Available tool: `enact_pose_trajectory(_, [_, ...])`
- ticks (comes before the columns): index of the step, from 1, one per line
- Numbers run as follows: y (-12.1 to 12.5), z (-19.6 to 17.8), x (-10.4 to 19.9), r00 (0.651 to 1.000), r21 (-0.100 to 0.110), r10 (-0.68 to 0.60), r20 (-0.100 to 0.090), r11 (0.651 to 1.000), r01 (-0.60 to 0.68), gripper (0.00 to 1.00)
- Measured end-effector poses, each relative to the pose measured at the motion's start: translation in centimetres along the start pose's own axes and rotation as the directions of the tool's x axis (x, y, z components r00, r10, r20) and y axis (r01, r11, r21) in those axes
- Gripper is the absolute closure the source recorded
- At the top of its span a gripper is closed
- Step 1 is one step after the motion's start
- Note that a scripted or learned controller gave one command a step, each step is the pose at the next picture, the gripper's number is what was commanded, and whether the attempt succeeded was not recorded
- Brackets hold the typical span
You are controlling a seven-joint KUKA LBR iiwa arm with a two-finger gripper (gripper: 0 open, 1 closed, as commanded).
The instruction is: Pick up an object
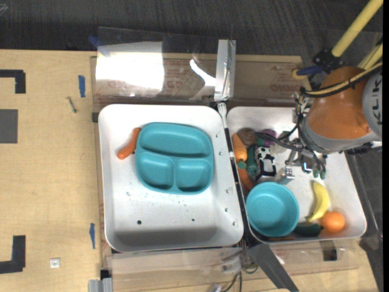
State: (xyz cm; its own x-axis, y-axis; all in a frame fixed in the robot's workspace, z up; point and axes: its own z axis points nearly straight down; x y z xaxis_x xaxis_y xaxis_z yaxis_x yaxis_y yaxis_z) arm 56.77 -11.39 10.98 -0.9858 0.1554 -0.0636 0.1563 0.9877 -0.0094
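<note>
The right bin (356, 194) holds a yellow banana (318, 201), an orange fruit (333, 222), a teal bowl (271, 208), an orange carrot (240, 149), a black-and-white object (265, 162), a purple piece (268, 135) and a dark green item (307, 229). My gripper (302, 165) hangs low in this bin, just above the banana's upper end and right of the black-and-white object. The grey and orange wrist (334, 111) covers the bin's back right corner. Nothing can be seen held in the gripper.
The left bin (170, 227) carries a teal divided plate (175, 157) with an orange sausage-shaped toy (128, 145) at its left edge. A clear plastic sheet (158, 72) and a metal divider (225, 72) stand behind the bins. Brown bench surface (42, 163) lies to the left.
</note>
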Motion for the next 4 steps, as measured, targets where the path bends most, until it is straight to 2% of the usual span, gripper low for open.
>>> enact_pose_trajectory(1, [0.5, 0.2, -2.1, 0.995, -0.006, 0.099, -0.015, 0.995, -0.099, 0.00])
enact_pose_trajectory(2, [-7.1, 1.2, -1.2, 0.990, 0.000, 0.129, -0.055, 0.992, -0.130, 0.00])
enact_pose_trajectory(3, [-7.4, 2.1, 1.7, 0.976, 0.002, 0.211, -0.055, 0.977, -0.211, 0.00])
enact_pose_trajectory(4, [-9.0, -0.3, 1.4, 0.950, 0.009, 0.307, -0.056, 0.952, -0.307, 0.00])
